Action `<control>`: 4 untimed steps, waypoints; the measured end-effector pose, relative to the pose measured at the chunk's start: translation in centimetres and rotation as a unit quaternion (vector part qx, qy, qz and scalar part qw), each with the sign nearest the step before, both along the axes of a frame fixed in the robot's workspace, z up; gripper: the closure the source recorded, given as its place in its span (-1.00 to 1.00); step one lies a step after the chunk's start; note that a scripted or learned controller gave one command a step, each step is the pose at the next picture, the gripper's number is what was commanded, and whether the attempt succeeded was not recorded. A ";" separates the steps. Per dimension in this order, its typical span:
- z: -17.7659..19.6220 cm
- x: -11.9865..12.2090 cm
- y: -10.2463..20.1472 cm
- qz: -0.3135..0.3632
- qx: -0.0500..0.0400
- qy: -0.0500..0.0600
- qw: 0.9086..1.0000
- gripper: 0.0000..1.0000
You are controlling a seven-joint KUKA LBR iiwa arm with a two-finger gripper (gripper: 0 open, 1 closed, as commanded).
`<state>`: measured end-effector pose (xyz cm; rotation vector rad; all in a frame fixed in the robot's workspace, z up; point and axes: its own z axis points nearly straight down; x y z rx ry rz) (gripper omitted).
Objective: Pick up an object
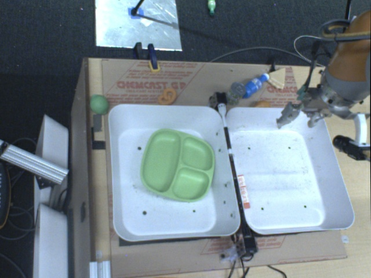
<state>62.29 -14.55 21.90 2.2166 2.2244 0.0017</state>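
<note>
While the arm (348,57) reaches in from the right, its gripper (301,116) hangs over the far edge of the right bin (324,207), fingers spread apart with nothing between them. Over in the left bin (124,213) lies a green divided plate (177,164), flat near the middle, well apart from the gripper.

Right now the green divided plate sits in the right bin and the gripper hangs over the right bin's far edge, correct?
Not quite. The camera view shows the green divided plate in the left bin, not the right bin. The gripper does hang over the right bin's far edge.
</note>
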 end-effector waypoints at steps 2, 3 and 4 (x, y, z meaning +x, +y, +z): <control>-13.3 4.6 -6.0 0.000 0.001 0.001 1.000 -1.00; -13.4 4.6 -6.0 0.001 0.001 0.001 1.000 -1.00; -13.4 4.6 -5.9 0.000 0.000 0.000 1.000 -1.00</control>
